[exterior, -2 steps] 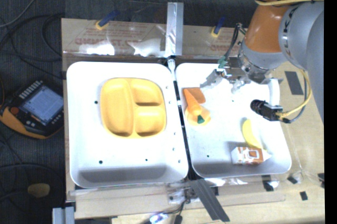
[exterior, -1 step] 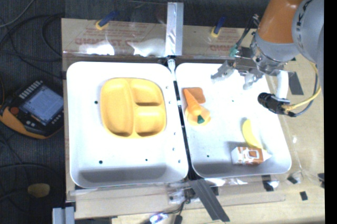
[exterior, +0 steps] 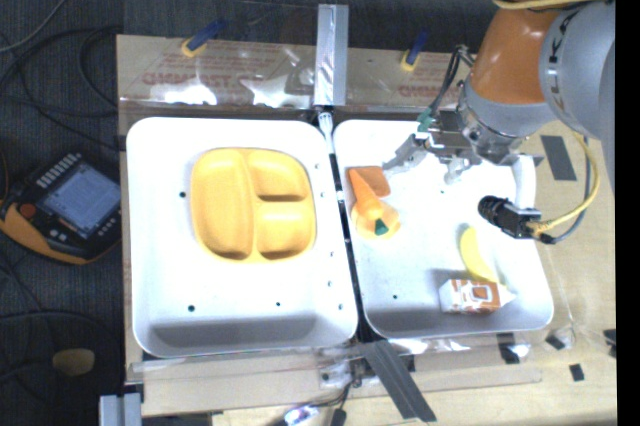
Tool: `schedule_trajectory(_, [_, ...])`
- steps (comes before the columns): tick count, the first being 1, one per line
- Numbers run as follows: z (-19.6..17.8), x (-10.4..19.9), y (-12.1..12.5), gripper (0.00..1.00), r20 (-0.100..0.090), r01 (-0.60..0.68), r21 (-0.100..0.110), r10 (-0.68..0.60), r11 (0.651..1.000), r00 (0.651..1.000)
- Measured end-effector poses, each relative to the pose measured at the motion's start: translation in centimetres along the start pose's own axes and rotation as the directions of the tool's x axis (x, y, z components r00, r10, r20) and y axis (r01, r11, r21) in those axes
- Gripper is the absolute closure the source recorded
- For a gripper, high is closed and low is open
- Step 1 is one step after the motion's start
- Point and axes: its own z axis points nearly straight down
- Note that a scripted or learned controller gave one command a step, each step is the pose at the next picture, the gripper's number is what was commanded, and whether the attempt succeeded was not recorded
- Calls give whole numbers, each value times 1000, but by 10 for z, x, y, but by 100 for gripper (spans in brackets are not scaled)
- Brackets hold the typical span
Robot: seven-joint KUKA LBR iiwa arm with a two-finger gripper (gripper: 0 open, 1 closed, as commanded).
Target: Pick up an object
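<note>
A carton (exterior: 470, 295) and banana (exterior: 476, 254) lie at the right bin's (exterior: 420, 314) near end. Farther in, the carrot (exterior: 369, 201) lies lengthwise, just left of the end effector (exterior: 432, 157), whose fingers are spread, holding nothing.

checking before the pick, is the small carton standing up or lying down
Lying down: the carton rests on its side on the right bin floor, beside the banana.
</note>
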Motion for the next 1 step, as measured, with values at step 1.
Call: schedule_trajectory(1, [-125,6,-3,0,1,14,-2,-14,1000,1000])
